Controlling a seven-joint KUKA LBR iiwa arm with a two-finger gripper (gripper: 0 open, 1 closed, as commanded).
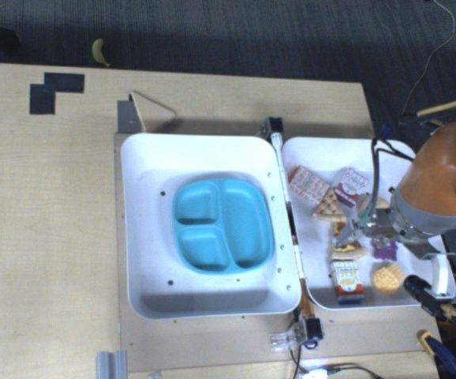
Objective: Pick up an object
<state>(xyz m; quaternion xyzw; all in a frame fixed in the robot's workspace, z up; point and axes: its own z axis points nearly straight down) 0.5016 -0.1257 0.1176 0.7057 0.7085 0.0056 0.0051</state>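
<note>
Reaching stage, by the look of it: two-finger gripper (360,226) low over the right shallow white bin (320,297), among the small objects, nothing visibly lifted. Cannot tell how far open, nor whether anything is caught. Next, presumably: settle on one piece, close, rise straight. Within that bin: a red-checked packet (308,185), a waffle-like wedge (330,207), a round tan cracker (386,277), a purple block (384,250). In the left white bin (145,290): a blue sectioned plastic tray (222,224).
</note>
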